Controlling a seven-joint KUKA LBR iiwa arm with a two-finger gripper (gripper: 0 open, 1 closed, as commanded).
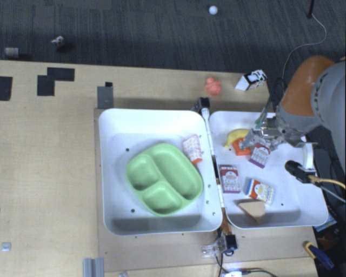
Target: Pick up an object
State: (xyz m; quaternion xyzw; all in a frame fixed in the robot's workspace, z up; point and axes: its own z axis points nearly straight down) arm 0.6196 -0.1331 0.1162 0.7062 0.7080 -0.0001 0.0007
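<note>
Two bins: left bin [108, 178] holding green tray [164, 177], tube [193, 149] at one o'clock; right bin [308, 213] holding cards [231, 179], gripper [263, 135], grip unclear.

A pale tan wooden bench top [48, 162] fills the lower part, with black tape patches [54, 80] near its far edge. Beyond lies dark grey carpeted floor [135, 27], where a small white ball [213, 10] rests.
</note>
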